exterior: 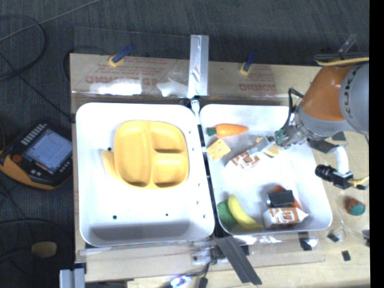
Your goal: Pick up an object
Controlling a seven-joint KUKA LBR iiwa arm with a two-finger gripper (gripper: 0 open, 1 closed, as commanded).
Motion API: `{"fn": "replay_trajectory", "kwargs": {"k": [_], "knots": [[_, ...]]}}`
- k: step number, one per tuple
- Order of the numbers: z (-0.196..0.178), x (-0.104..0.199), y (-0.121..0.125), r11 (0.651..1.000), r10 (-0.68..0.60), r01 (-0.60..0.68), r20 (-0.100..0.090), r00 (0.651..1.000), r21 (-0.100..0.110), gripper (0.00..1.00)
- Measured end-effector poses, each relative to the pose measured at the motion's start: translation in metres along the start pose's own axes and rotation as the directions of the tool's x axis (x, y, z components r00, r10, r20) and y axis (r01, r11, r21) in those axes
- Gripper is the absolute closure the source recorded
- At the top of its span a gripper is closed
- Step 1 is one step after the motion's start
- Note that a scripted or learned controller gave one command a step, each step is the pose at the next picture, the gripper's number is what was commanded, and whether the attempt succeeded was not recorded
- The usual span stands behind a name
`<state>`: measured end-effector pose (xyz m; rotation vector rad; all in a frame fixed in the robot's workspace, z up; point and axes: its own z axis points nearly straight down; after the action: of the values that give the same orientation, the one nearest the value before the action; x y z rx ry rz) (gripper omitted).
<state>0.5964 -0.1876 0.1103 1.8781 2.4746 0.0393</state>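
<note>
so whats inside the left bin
A yellow divided tray sits upside down or domed in the left bin, with a yellowish piece poking out at its left edge. Whatever lies beneath the tray is covered.

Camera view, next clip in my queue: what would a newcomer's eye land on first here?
Most likely the big yellow divided tray, lying alone in the left bin. Next comes the grey arm with its orange band, reaching in from the right over the right bin, its gripper low near the bin's upper right. That bin is cluttered: an orange carrot at the top and a yellow banana at the lower left, among small cartons.
</note>
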Motion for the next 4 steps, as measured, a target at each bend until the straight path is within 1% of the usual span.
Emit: {"fn": "replay_trajectory", "kwargs": {"k": [1,2,3,4], "knots": [[0.017,0.023,-0.075,0.996,0.086,-0.086,0.001,0.996,0.029,0.0],[0.006,0.023,-0.073,0.996,0.087,-0.087,-0.001,0.996,0.025,1.0],[-0.025,0.087,-0.021,0.977,0.211,-0.21,-0.003,0.978,0.045,1.0],[0.017,0.076,0.022,0.945,0.324,-0.324,0.006,0.946,0.042,1.0]]}}
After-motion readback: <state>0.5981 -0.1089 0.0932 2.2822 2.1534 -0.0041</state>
